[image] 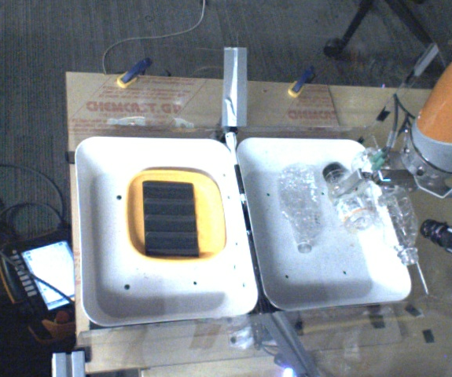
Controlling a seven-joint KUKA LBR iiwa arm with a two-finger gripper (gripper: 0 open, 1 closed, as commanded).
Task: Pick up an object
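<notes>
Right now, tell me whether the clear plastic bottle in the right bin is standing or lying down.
Lying down. The clear plastic bottle rests lengthwise on the right bin floor, with its narrow neck end pointing toward the bin's near side.

Both bins (100, 234) matte white plastic. Left: yellow tray (214, 210) glossy, black insert (170, 218) matte, ribbed. Right: clear shiny plastic bottle (300, 203). Surface (155, 104) bare wood.

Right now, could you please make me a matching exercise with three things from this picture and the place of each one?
Things:
1. yellow tray with black block
2. clear plastic bottle
3. blue-and-yellow clamps

Places:
A. on the brown board behind the bins
B. in the left bin
C. in the right bin

Pairs: 1-B, 2-C, 3-A
</notes>
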